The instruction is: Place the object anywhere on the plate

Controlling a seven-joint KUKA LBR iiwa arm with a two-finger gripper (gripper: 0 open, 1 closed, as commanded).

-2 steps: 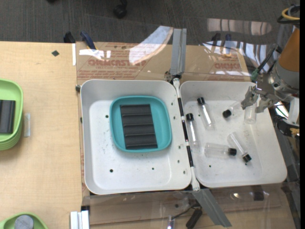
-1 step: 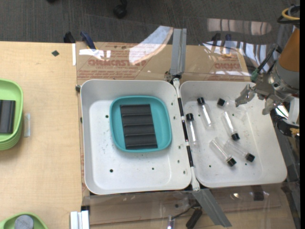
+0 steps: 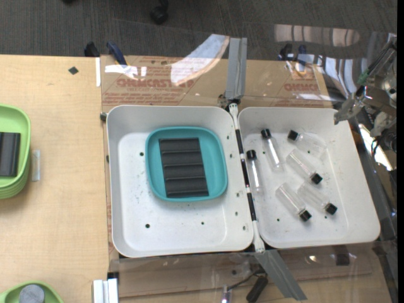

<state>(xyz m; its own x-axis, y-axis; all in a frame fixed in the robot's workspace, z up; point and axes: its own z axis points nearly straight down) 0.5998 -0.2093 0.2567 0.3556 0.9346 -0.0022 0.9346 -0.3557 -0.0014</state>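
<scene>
Nearest the camera in the right-hand shallow white bin [image 3: 353, 229] lie several small clear plastic vials with black caps, the likely objects for this task. Taking the teal square plate [image 3: 218, 169] in the left-hand white bin [image 3: 126, 226] as landmark, one vial [image 3: 295, 203] lies to its right and a little nearer the camera, and another capped vial [image 3: 322, 202] lies further right, near the bin's front. A slim vial [image 3: 252, 168] lies just right of the plate, hard against the divide between the bins. Beyond these, a longer vial [image 3: 271, 148] and two more [image 3: 305, 167] [image 3: 303, 139] sit right of the plate, toward the back wall.

They look light, rigid and smooth, so probably slippery and prone to rolling; a grip across the middle of the barrel, square to its length, seems safest. The one by the divide leaves little finger room.

The plate holds a dark ribbed rectangular insert [image 3: 184, 166], which may help stop a vial rolling.

Farthest off, up and right of the plate beyond the right bin's back corner, is metal hardware that may be the gripper [image 3: 360, 103]; its outline is unclear, and nothing visibly sits in it.
</scene>
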